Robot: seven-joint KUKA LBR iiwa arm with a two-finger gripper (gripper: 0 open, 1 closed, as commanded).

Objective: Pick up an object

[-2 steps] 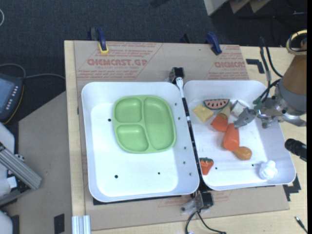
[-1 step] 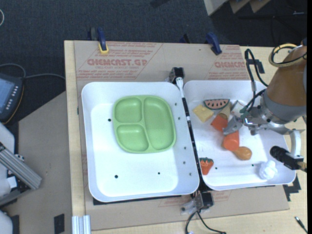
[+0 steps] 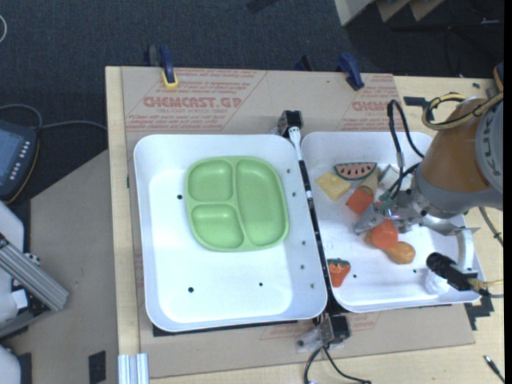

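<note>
Nearest, by the front wall of the right bin (image 3: 376, 301), lies a small red toy with a green top (image 3: 338, 270), well clear of the rest. Behind it an orange lump (image 3: 402, 253) touches a red piece (image 3: 384, 234). The hand (image 3: 390, 216) sits low just over that red piece, which looks the likely target. These seem to be light, hard plastic play food, smooth and rounded, so apt to slip. A grip across the red piece's narrow middle should suit best. Whether the hand is apart or together I cannot tell. The arm (image 3: 452, 166) leans in from the right, wrist turned down. Farther back lie a red-orange piece (image 3: 360, 200), a yellow wedge (image 3: 334, 186) and a watermelon slice (image 3: 354, 170).
</note>
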